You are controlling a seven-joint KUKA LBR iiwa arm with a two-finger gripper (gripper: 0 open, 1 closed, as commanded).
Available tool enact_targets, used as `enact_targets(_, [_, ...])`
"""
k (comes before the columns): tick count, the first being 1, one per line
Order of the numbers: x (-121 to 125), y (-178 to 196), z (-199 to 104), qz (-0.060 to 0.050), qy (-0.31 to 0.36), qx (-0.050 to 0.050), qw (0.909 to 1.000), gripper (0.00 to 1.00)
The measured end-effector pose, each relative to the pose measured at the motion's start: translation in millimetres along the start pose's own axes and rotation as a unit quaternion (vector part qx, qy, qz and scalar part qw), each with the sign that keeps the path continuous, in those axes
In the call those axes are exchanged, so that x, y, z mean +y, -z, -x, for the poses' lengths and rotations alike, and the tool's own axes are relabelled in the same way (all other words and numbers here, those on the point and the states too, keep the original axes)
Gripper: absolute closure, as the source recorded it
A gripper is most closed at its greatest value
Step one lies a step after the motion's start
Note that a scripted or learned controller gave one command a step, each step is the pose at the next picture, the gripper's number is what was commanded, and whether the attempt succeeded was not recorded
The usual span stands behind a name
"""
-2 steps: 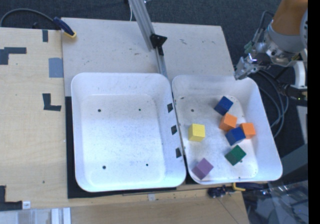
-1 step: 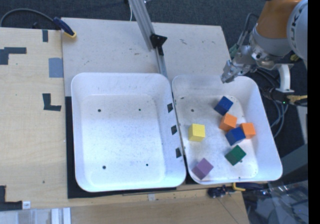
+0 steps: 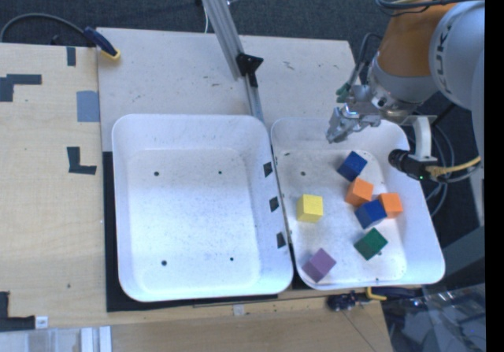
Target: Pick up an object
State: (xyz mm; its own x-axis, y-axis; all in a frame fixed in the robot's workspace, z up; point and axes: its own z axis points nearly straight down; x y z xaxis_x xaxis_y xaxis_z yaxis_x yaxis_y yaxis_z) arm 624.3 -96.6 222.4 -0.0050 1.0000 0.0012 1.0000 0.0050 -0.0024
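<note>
Camera view: gripper (image 3: 340,131) hangs over the right bin's (image 3: 409,268) far rim, holding nothing; finger spread unclear; blue block (image 3: 353,164) lies near.

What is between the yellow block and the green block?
In the camera view, nothing sits between the yellow block and the green block, just bare white bin floor.

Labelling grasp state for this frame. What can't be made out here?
- Tool, camera view: too small and blurred to tell how it stands or whether it carries anything.
- Blue cube: partly covered by two orange cubes.
- Arm: cut off by the right edge.
</note>
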Motion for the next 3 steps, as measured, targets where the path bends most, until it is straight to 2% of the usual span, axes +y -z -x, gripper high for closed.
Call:
enact_targets(2, [-28.4, 17.6, -105.1, 0.000, 0.002, 0.001, 1.0000, 1.00])
enact_targets(3, [-47.7, 3.6, -159.1, -0.001, 0.001, 0.000, 1.0000, 1.00])
